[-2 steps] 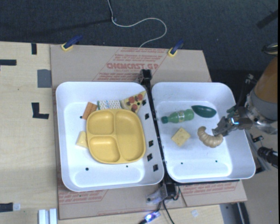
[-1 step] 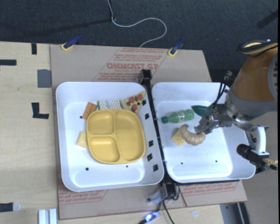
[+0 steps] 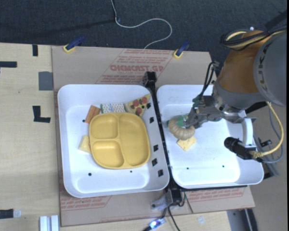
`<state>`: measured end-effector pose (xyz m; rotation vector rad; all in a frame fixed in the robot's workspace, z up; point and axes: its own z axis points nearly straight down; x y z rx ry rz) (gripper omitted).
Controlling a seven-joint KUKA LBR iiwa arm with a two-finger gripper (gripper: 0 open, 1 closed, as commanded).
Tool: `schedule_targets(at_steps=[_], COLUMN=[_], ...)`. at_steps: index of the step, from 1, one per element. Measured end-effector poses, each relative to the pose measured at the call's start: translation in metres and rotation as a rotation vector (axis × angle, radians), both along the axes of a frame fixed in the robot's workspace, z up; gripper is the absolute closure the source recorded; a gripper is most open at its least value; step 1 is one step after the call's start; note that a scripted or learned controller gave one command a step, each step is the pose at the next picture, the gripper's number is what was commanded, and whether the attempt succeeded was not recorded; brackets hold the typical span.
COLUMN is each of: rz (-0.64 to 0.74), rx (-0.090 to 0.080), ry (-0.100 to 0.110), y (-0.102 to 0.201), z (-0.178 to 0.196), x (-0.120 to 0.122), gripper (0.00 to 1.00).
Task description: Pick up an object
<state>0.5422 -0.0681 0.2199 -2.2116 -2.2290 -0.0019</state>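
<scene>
The gripper (image 3: 192, 121), its grip state impossible to tell, sits on the tan bun-like toy (image 3: 179, 128), which may slip sideways against the yellow wedge (image 3: 186, 143).

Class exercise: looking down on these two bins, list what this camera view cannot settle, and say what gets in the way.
- Tool fingers: too small, merged with the beige object.
- Items under the yellow tray: covered, edges alone peek out.
- Arm: cut off at right edge.
</scene>
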Motion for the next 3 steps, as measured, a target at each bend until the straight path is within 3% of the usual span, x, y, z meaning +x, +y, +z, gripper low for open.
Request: schedule_targets(at_steps=[3], rz=[-0.001], rx=[-0.001], ry=[0.001], y=[0.143], z=[-0.008], x=[0.054], gripper=[1.0])
